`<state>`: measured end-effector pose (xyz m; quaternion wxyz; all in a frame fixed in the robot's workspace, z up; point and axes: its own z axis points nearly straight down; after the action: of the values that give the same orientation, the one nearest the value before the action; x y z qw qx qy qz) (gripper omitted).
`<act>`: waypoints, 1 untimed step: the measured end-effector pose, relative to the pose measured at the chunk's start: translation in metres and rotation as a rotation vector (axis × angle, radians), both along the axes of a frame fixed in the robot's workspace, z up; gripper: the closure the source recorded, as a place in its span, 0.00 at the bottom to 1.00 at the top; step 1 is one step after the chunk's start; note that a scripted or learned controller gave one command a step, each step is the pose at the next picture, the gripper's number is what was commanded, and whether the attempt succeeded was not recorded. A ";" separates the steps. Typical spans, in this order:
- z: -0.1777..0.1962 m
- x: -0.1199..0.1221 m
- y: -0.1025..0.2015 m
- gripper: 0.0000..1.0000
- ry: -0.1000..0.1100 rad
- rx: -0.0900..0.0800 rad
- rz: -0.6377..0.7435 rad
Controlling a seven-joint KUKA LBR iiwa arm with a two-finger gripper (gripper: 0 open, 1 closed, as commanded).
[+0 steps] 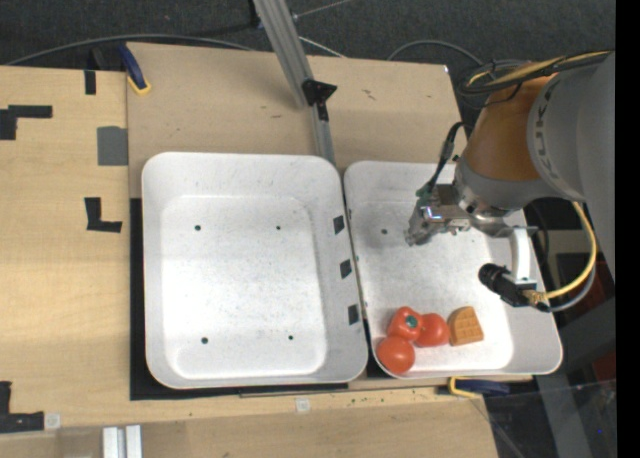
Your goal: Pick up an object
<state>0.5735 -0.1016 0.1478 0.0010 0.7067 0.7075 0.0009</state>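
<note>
You've got a wood bench (230,96) with two white bins: left bin (240,266), right bin (440,276). Red toys (410,336) and an orange block (465,326) sit bunched at the right bin's near edge. The gripper (425,226) hangs over its far half, well apart from them, nothing between its fingers, though I can't tell if they're open or shut.

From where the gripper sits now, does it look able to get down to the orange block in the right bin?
Probably yes. The gripper hangs over bare floor of the right bin, and the orange block lies nearer the front rim with open floor between them. The red toy beside the block may crowd one finger.
</note>
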 end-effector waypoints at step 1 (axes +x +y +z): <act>0.053 0.001 0.000 1.00 -0.002 0.000 0.001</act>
<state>0.5746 -0.1013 0.2007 0.0017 0.7065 0.7077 0.0013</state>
